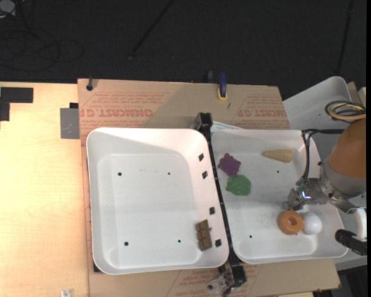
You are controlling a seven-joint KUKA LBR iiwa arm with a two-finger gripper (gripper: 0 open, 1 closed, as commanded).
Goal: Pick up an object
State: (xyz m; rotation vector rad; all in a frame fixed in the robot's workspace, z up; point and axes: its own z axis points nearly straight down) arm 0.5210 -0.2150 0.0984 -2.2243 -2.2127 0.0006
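The right bin (260,252) holds a purple lumpy toy (229,164), a green toy (238,185), a tan cone-shaped piece (279,155), an orange-brown doughnut (290,222) and a white ball (312,224) touching the doughnut. A brown chocolate-like bar (204,235) lies in the left bin (111,166) near its front right corner. My gripper (303,200) hangs at the right bin's right side, just above the doughnut and ball. Nothing shows between it and those things that I can call held.
The two bins sit on a cardboard sheet (173,104) clamped at the back by a blue clip (222,85). A black divider strip (217,190) runs between the bins. Wooden bench top (31,197) lies to the left.
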